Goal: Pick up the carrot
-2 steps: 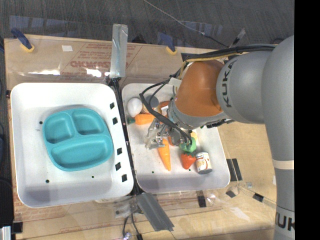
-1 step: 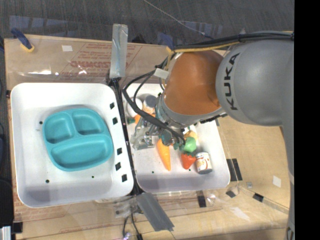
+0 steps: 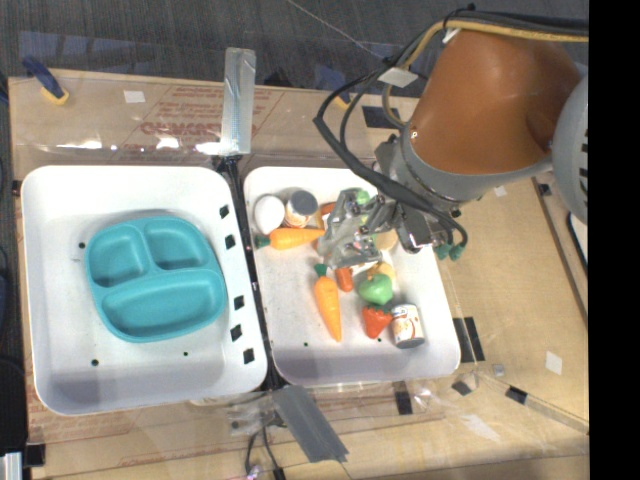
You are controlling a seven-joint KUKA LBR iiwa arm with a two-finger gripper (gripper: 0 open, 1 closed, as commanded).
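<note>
Over the right bin (image 3: 440, 353), the arm (image 3: 480, 98) hangs with its end effector (image 3: 345, 233) among toy food; its grip state cannot be told. The carrot (image 3: 328, 308) lies just below it, so the approach step likely remains: shift down-frame, descend, close.

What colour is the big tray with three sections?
Teal blue tray, seen in the camera view.

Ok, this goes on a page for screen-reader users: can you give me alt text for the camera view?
A grey and orange robot arm reaches from the right into the right white bin, its gripper low among toy food, with a carrot lying just below it. Another carrot, an egg, a small can and a green fruit lie nearby. The left bin holds a teal divided plate.
</note>
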